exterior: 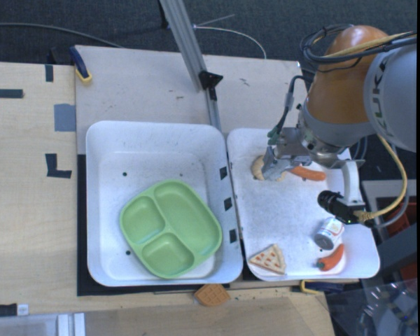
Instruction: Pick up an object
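Arm [350, 82] came in from the right, hand [273, 165] down at the upper left part of the right bin [280, 208]. Hand sat right on a tan, cookie-like piece [257, 168], touching or overlapping it in view; couldn't tell how far open the hand was or whether it had hold of anything. An orange carrot-shaped item [309, 175] lay just beside the hand on its right.

Rest of right bin: small silver can [328, 232] near the right wall, orange-red pepper-like toy [332, 257] just below it at the lower right corner, pizza slice [268, 260] at the lower edge, well apart from the hand.

Left bin [105, 187] held a green three-compartment tray [171, 227], tilted, lower centre.

A round waffle-patterned cookie [211, 295] sat on the tabletop [28, 208] just outside the bins, below where they meet. Blue and yellow clamp [80, 64] at the upper left of the board.
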Robot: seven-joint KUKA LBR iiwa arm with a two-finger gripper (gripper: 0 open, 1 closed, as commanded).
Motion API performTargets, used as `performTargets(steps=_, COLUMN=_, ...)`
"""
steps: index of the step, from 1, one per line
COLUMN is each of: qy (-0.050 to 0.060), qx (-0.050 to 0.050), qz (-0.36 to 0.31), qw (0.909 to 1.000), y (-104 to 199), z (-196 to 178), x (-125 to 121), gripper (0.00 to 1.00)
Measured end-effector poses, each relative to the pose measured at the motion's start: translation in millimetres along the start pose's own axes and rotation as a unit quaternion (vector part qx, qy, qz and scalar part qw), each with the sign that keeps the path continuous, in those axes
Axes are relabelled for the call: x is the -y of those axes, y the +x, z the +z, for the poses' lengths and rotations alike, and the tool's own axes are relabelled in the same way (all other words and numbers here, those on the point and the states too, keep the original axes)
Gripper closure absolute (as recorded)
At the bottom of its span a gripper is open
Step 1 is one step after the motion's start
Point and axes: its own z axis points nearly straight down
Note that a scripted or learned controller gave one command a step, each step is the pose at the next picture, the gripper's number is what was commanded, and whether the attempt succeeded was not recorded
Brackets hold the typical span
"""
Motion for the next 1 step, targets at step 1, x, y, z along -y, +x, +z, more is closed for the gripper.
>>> performTargets(steps=1, qy=0.000, qx=0.000, qz=-0.001, qw=1.0000, y=56.7, z=6.2, x=18.6, gripper=1.00)
